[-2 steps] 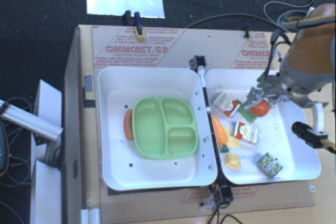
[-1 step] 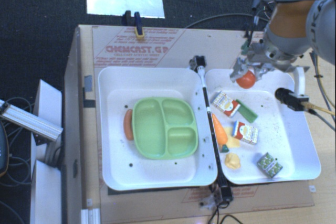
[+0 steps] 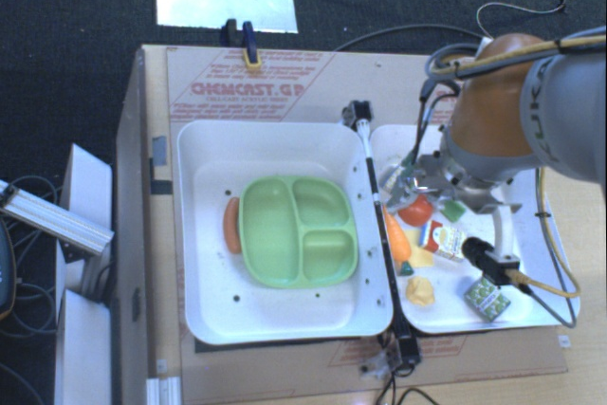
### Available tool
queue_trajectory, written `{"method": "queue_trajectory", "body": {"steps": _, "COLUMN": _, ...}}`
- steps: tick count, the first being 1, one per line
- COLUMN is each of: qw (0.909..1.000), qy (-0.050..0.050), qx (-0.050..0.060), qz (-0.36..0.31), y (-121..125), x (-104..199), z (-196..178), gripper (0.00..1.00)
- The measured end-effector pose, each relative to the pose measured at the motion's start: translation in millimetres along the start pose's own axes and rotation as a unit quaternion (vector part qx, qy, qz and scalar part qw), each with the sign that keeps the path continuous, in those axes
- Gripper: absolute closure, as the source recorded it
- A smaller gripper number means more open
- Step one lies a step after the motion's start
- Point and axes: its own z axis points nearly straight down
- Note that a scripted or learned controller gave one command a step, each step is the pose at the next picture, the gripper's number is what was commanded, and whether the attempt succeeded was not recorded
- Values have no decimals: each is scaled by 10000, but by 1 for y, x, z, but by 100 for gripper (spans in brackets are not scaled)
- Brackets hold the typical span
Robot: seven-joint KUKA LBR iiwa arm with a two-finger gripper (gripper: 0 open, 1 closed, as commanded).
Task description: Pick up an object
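My gripper (image 3: 413, 185) hangs low over the upper left part of the right bin (image 3: 541, 318), under the grey arm with its orange band (image 3: 493, 109). Right below it lies a red round object (image 3: 415, 211), with an orange carrot-like piece (image 3: 398, 242) beside it. Further toward the front of the same bin lie a small red and white carton (image 3: 446, 240), a yellow lump (image 3: 420, 291), a green patterned box (image 3: 487, 299) and a green piece (image 3: 455, 211). The arm hides the back of that bin.
The left bin (image 3: 204, 175) holds a green divided plate (image 3: 297, 230) with an orange sausage-shaped object (image 3: 231, 225) at its left side. A black rod (image 3: 372, 175) runs along the divide between the bins. Cables trail at the right.
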Motion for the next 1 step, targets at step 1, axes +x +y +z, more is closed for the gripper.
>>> {"method": "queue_trajectory", "body": {"steps": 1, "qw": 10000, "qy": 1, "qx": -18, "qz": -13, "y": 13, "x": 39, "z": -66, "gripper": 100}}
